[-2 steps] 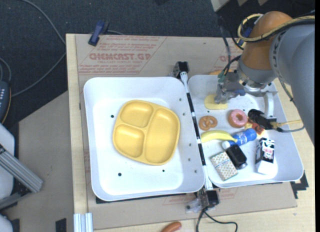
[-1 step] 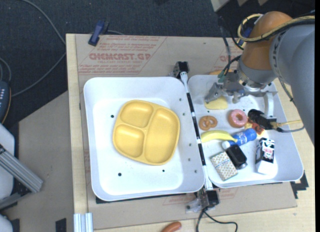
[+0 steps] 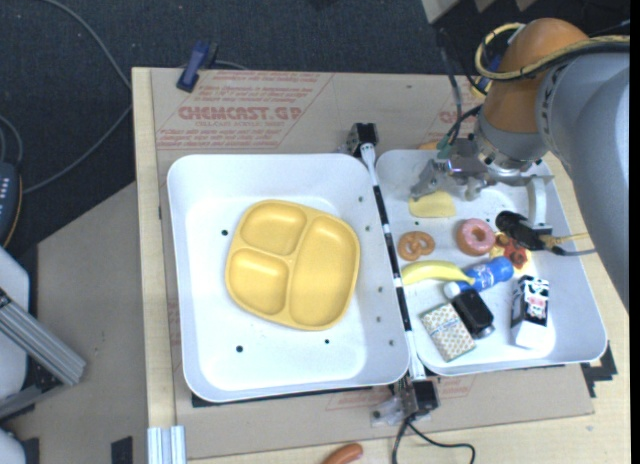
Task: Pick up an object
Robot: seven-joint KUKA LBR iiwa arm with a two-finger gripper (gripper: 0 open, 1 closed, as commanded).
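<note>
Behind the end effector (image 3: 452, 178), a pale yellow piece (image 3: 432, 206) partly hides.

Toy food (image 3: 440, 272) — jumbled, right bin (image 3: 580, 337)

The brown cardboard-covered bench (image 3: 300, 107) bears two shallow white plastic bins, one at nine o'clock (image 3: 200, 252), one at three o'clock (image 3: 575, 327).
</note>
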